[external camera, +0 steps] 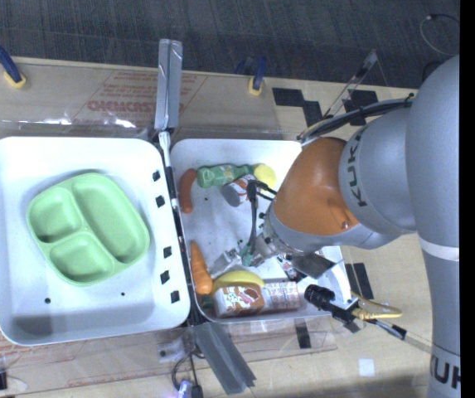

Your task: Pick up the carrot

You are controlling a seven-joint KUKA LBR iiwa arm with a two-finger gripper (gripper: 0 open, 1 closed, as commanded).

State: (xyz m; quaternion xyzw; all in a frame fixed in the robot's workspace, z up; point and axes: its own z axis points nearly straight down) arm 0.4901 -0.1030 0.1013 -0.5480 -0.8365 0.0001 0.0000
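The carrot (201,269) lies tight against the right bin's (220,150) left wall; the end effector (249,251), grip state unclear, hovers nearby and could strike that wall.

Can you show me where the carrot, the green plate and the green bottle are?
carrot (201,269): camera view, middle of its orange body.
green plate (89,226): camera view, ridge between its compartments.
green bottle (223,175): camera view, middle of its side.

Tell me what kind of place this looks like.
Probably a robotics lab bench set up for picking trials: two white bins side by side, a grey and orange arm reaching into the right one, and toy food such as a carrot and a green divided plate.
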